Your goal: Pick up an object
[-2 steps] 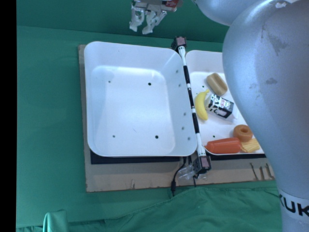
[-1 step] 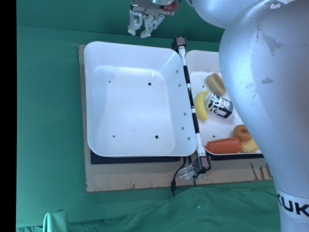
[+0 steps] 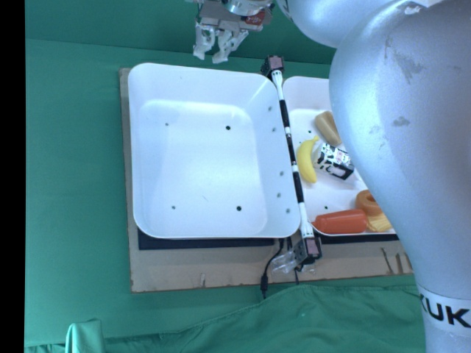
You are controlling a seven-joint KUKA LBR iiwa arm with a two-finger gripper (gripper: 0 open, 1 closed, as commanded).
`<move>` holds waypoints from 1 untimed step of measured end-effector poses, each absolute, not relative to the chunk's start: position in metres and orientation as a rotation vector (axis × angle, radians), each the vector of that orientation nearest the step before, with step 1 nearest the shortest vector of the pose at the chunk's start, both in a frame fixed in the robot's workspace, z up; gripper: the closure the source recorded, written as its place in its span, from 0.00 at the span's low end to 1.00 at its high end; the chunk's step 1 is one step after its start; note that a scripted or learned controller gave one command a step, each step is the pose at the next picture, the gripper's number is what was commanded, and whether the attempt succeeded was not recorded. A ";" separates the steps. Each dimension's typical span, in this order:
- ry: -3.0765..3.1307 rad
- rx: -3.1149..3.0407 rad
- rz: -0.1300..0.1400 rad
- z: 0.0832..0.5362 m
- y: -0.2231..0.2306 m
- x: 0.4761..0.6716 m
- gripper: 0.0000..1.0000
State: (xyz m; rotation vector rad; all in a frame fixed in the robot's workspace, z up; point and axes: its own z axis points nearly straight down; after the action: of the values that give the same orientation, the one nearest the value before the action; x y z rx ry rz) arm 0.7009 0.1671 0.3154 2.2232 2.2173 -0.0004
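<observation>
My gripper (image 3: 214, 50) hangs above the far edge of the left bin (image 3: 147, 87), near its back right part, fingers pointing down. They stand apart and nothing is between them. The right bin (image 3: 298, 98) holds a yellow banana (image 3: 306, 160), a tan bread-like piece (image 3: 327, 128), a black-and-white printed object (image 3: 335, 162), an orange ring like a doughnut (image 3: 367, 201), a red sausage-shaped object (image 3: 340, 222) and a yellow piece (image 3: 380, 223). The large grey arm covers the right part of that bin.
A black-and-white striped bar (image 3: 289, 142) runs between the two bins. Both bins rest on a cardboard sheet (image 3: 206, 271) over green cloth (image 3: 73, 197). The arm's bulk (image 3: 397, 123) fills the right side of the view.
</observation>
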 end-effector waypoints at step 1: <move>2.216 2.222 0.007 0.334 0.169 0.701 1.00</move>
State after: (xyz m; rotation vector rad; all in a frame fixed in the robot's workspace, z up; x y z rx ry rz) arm 0.7011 0.1687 0.3340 2.2219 2.2163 0.0070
